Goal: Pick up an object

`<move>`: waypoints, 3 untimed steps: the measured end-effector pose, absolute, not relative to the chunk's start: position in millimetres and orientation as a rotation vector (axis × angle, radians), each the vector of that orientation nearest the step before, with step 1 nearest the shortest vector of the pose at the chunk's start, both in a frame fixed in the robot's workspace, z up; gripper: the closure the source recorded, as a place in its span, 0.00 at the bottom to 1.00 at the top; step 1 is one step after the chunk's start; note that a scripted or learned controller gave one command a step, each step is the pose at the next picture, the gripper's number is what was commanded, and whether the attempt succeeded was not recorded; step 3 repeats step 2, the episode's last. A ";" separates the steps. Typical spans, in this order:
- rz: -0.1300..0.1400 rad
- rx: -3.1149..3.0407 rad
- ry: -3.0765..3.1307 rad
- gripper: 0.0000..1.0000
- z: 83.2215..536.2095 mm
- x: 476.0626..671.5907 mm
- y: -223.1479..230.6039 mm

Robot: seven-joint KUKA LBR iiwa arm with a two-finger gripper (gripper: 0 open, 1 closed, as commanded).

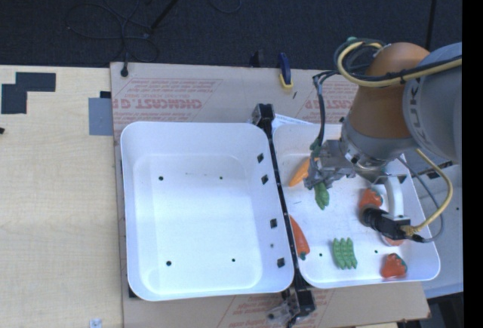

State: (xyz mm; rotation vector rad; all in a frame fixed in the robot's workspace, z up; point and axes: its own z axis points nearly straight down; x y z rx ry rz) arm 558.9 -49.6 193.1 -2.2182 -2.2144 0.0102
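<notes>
Jaws (321, 172) lowered into the right bin (430, 262), just above the toy food.

The arm (392, 104) is seen reaching in over the right bin, the jaws poised beside an orange piece (299, 173) and touching or nearly touching a small green piece (322, 197); which is targeted cannot be told. Whether the jaws are apart or together cannot be told, as they are hidden by the wrist. Nothing is seen held. A carrot (300, 237) lies by the divider, green pods (344, 252) near the front, a red piece (392, 265) in the corner. A miss is judged likely: crowded pieces could be nudged aside, or the orange piece pinned against the wall and slipped.
</notes>
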 end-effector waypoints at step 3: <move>0.004 -2.226 -2.219 1.00 195.5 619.9 -123.1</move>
